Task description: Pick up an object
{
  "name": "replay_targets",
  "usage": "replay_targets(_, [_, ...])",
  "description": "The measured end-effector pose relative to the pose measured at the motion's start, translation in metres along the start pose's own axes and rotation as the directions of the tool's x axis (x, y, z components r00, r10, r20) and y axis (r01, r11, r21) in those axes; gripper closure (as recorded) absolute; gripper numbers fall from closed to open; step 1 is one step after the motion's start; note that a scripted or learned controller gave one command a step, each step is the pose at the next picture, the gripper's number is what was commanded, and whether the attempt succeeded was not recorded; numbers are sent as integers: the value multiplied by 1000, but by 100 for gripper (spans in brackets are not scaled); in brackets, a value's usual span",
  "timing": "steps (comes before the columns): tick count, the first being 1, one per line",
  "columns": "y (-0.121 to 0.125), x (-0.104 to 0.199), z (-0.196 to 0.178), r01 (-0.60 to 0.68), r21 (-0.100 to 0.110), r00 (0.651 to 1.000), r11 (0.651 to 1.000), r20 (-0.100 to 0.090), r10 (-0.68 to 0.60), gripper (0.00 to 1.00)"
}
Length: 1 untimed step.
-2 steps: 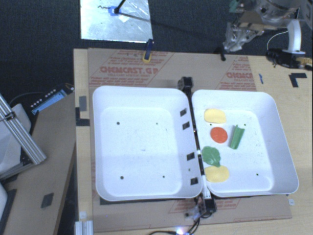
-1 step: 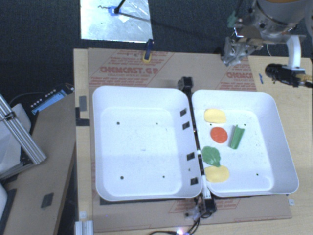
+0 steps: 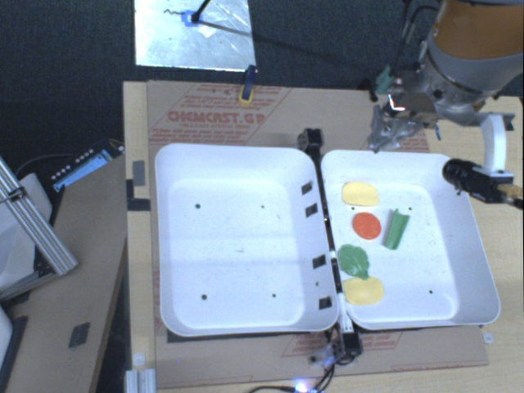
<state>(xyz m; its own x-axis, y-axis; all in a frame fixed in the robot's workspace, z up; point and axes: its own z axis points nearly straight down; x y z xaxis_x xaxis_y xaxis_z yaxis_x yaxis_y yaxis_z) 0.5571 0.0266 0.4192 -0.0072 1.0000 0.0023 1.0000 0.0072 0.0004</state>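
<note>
Five small things lie in the right bin [image 3: 458,244]. A pale yellow oval piece [image 3: 359,193] lies near the back left. Below it sits a red-orange round piece [image 3: 366,225], with a green stick [image 3: 396,228] just to its right. Nearer the front lie a green leafy piece [image 3: 354,259] and a yellow lemon-shaped piece [image 3: 363,291]. My gripper [image 3: 388,140] hangs above the back rim of the right bin, apart from all of them, with nothing seen between its fingers.
The left bin [image 3: 176,187] stands beside the right one, joined by black clips [image 3: 312,210] along the shared edge. A shiny metal sheet [image 3: 195,21] lies at the back. A yellow and blue clip [image 3: 246,93] sits on the cardboard behind the bins.
</note>
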Motion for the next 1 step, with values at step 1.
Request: replay_targets(1, [8,17,-17,-1,-3,1000,1000,2,1,100])
